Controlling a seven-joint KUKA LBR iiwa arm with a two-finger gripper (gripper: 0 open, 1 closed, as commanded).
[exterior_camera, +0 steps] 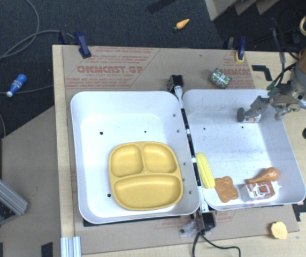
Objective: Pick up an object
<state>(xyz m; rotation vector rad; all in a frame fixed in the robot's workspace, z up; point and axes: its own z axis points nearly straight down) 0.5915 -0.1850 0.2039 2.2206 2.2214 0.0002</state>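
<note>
Hovering over right bin (281, 138): gripper (247, 115), grip state unclear, apparently nothing held. Nearer the camera than it: corn cob (204, 169), orange piece (225, 188), drumstick (265, 175), white packet (259, 190). Left bin (89, 116): yellow divided plate (144, 175). Behind gripper, on bench: small can (220, 78).

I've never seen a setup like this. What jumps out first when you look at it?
The big yellow divided plate in the left bin catches the eye first. Next, the toy food along the right bin's near edge: a corn cob and brown pieces. The gripper hangs over that bin's far side.
</note>
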